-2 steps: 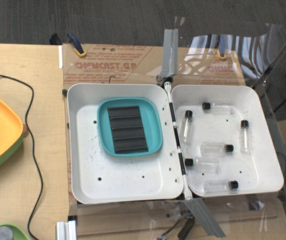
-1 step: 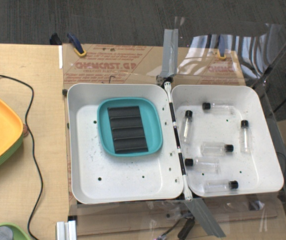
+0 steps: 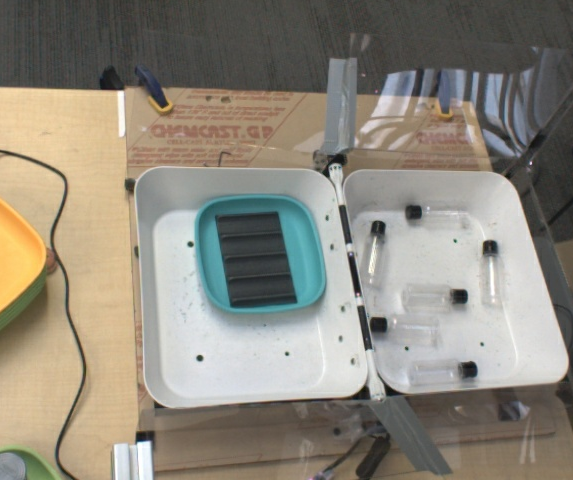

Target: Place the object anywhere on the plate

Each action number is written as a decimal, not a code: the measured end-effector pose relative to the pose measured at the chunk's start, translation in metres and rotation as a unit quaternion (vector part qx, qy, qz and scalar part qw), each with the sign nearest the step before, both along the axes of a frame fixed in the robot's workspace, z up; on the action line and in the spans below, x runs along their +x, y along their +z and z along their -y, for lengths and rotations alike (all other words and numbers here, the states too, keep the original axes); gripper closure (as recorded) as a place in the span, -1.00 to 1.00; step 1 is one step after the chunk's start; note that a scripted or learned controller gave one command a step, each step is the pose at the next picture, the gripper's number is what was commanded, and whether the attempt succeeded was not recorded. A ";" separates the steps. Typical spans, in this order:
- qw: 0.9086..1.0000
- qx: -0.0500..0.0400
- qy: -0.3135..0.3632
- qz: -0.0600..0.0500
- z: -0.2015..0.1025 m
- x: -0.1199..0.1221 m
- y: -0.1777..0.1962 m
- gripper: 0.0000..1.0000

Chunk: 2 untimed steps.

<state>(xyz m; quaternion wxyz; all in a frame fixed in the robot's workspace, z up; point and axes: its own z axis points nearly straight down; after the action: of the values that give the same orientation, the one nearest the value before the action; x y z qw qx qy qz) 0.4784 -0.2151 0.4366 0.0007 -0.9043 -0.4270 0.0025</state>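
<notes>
From my station I cannot tell how the pincer is set, wide or narrow, so I would confirm that before committing to any descent.

The teal plate (image 3: 209,268) lies in the left bin (image 3: 166,353), a little toward 12 o'clock of the bin's centre. One dark ridged block (image 3: 255,259) already covers most of its middle. The task's things, as I read it, are the clear vials with black caps in the right bin (image 3: 538,308), none of them on the plate yet.

I count six vials:
- one at 11 o'clock (image 3: 431,213)
- one at 9 o'clock beside the dividing wall (image 3: 375,251)
- one at 3 o'clock (image 3: 490,273)
- one near the centre (image 3: 434,296)
- one at 8 o'clock (image 3: 398,326)
- one at 6 o'clock (image 3: 442,372)

There is one plate, one block and two bins.

The step in hand looks like picking a vial. I would choose the central one, since it lies well apart from the walls. I'd close across its narrow body and not along its length, as clear glass or plastic will likely roll or slip. For the drop, I would aim at the block's flat top or the plate's bare rim at 9 o'clock.
</notes>
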 end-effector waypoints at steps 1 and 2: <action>0.998 -0.001 -0.060 0.000 0.001 0.019 0.003 -1.00; 0.991 -0.001 -0.136 -0.001 -0.001 0.003 0.003 -1.00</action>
<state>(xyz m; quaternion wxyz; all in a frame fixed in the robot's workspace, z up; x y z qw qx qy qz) 0.4815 -0.2145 0.4398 0.0008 -0.9539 -0.3001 0.0031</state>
